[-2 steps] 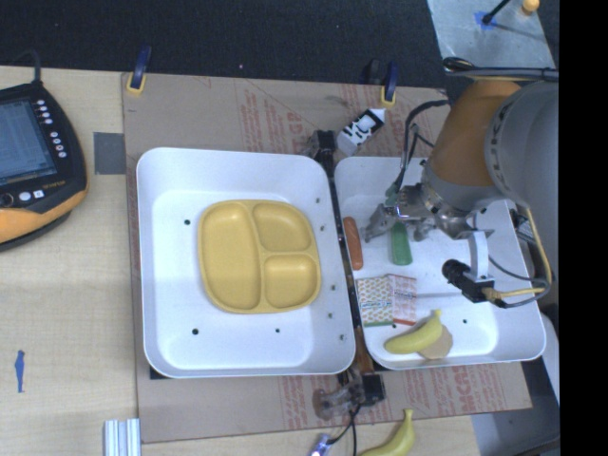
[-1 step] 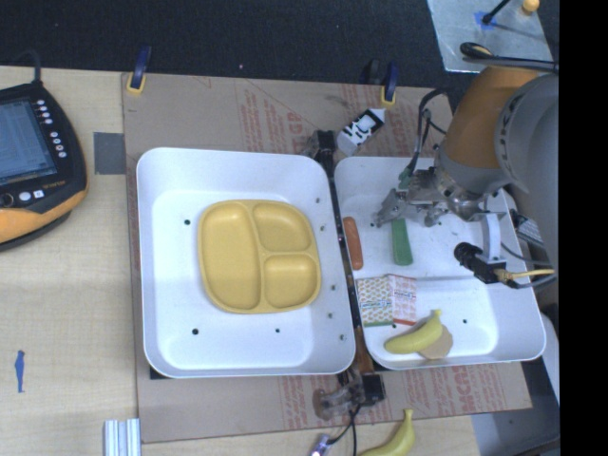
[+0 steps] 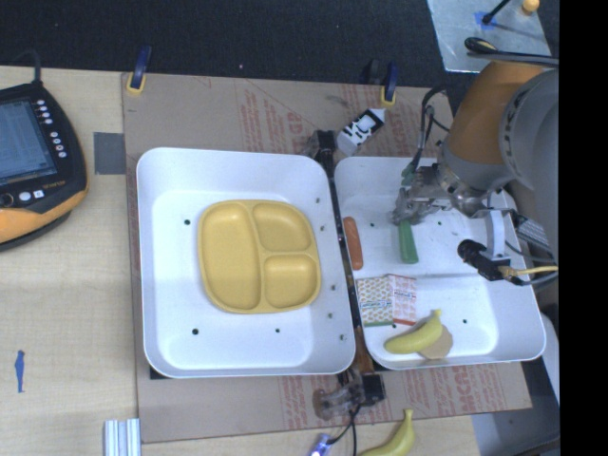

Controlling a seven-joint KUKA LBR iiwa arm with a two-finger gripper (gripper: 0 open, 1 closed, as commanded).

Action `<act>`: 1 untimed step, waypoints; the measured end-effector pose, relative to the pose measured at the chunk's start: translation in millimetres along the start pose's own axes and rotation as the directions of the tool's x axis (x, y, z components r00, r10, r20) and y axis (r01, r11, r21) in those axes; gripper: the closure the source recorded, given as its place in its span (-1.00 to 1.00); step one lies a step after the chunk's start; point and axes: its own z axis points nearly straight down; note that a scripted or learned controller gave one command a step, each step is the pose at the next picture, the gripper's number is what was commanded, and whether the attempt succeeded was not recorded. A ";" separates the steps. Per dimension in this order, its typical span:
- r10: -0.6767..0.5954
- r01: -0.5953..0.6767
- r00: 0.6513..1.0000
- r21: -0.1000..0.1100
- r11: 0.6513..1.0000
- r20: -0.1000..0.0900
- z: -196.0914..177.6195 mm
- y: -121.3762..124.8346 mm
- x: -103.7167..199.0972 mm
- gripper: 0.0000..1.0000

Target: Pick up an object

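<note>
The pincer (image 3: pixel 415 209), its opening not discernible, was found directly above the green stick (image 3: pixel 408 242) near the right bin's (image 3: pixel 475 345) far edge, where a slightly offset closure was judged likely to knock it aside ungrasped.

The grey arm (image 3: pixel 518 112) enters from the right of the camera view and bends down over the right bin (image 3: pixel 475 345), its orange band (image 3: pixel 480 107) showing above the wrist. The wrist sits over the far part of that bin, nearer its far wall than its near one. The gripper (image 3: pixel 410 215) points downward below the wrist, low over the bin's floor, toward the bin's left half. Whether its tips are spread or closed cannot be made out from this angle
</note>
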 end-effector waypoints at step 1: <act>-0.001 0.001 1.000 -0.002 1.000 0.000 -89.6 -92.2 37.7 1.00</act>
